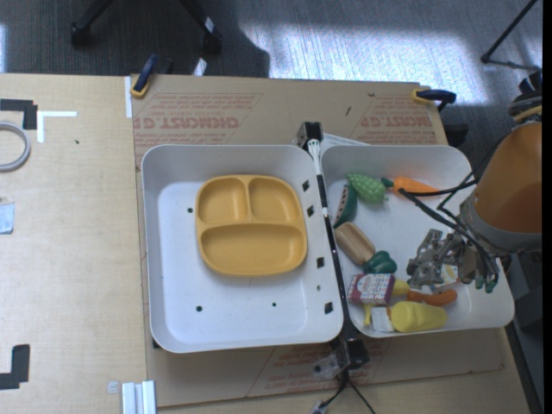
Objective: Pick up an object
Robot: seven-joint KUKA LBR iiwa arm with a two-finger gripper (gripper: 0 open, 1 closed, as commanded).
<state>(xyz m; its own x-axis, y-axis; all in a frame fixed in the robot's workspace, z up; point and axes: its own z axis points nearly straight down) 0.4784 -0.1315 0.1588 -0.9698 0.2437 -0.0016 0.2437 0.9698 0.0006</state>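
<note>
My gripper hangs low over the right side of the right bin, just above a cluster of toy food. Below and left of it lie a yellow lemon-like piece, an orange-red piece and a small pink-and-white box. A tan bread roll and a green-topped piece sit left of the gripper. Further back are a carrot, a green leafy piece and a watermelon slice. Nothing is visibly held.
The left bin holds a yellow divided plate. Black clips join the bins along the middle wall. Cardboard lies under both bins, and black cables run from the arm across the right bin's far corner.
</note>
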